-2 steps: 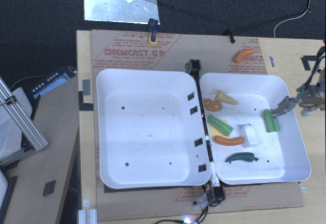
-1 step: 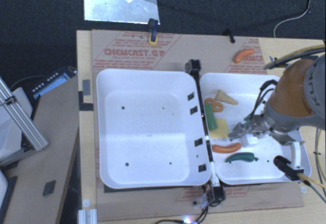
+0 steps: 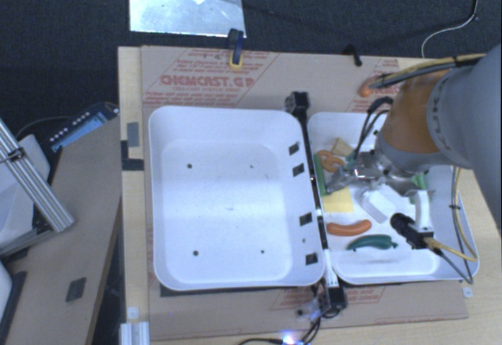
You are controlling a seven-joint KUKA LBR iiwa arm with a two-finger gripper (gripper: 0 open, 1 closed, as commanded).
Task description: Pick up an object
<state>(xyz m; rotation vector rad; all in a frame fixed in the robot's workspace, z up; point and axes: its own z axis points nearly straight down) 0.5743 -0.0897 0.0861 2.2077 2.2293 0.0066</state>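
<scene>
Far to the gripper's left you have the left bin (image 3: pixel 227 194), a smooth, shallow white tray with rounded corners and a few small dark marks on its floor. Between the two bins runs a dark divider strip (image 3: pixel 307 179) with small clips along it.

The gripper (image 3: pixel 343 172) is down inside the right bin (image 3: pixel 392 269), close to that strip. You cannot tell from here how it is set; the metal at its tip merges with the clutter beneath it. Nothing is visibly held.

Candidate objects crowd it. A yellow flat piece (image 3: pixel 339 201) lies just below the tip, apparently thin and sheet-like. A tan-and-orange piece (image 3: pixel 336 151) sits just above, with a thin green piece (image 3: pixel 323 161) touching its lower left. Further below lie an orange sausage shape (image 3: pixel 348 227), glossy and rounded, and a dark green curved piece (image 3: pixel 372 242). A white block (image 3: pixel 375 206) rests to the lower right, near the arm.

Your likely trouble is the crowding: the tip may clip two things together or push one against the strip. The flat yellow piece offers little edge to catch, and the rounded orange shape could roll away. Loose cables (image 3: pixel 455 245) to the right could also snag.
</scene>
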